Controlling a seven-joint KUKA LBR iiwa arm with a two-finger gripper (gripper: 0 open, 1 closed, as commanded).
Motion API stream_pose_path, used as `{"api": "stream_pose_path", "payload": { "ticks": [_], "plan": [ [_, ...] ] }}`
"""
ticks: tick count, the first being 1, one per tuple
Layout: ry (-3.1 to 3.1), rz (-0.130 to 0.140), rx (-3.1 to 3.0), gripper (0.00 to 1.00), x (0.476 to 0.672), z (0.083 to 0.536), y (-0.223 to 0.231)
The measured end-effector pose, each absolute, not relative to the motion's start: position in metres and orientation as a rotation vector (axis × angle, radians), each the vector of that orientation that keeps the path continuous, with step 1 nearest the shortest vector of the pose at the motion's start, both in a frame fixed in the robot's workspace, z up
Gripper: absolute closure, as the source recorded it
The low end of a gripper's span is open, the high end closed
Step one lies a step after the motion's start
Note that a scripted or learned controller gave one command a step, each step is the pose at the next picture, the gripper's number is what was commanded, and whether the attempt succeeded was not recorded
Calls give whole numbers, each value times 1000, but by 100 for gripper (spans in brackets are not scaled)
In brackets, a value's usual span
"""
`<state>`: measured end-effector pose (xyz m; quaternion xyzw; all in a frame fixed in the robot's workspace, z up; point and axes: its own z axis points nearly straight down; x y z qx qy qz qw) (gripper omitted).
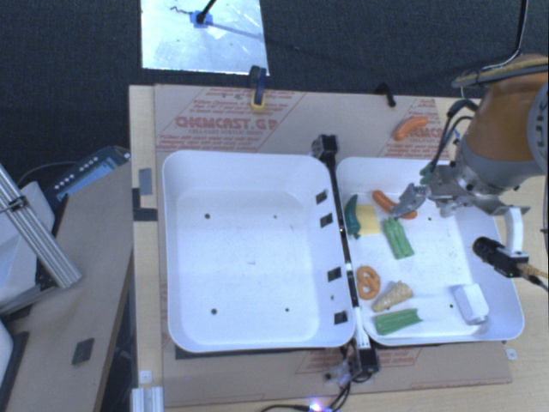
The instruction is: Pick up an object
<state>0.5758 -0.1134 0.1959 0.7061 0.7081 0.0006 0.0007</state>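
I am hovering my tool [413, 201], opening unclear to me, over the small orange carrot-shaped toy [388, 202], lining up a grab.

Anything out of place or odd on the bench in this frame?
One thing: an orange sausage-shaped toy lies on the cardboard beyond the right bin's far rim, outside both bins. The other small items sit inside the right bin, near the gripper. Nothing looks spilled or broken.

Glossy white plastic bins [257, 166]; matt brown cardboard sheet [223, 118]; shiny foil panel [202, 24]
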Motion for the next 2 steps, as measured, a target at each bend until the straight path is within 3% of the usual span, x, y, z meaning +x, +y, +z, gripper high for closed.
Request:
{"api": "stream_pose_path", "payload": {
  "ticks": [1, 2],
  "plan": [
    [2220, -5, 2228, 0, 558, 79, -165],
    [2233, -1, 2220, 0, 484, 83, -90]
  ]
}}
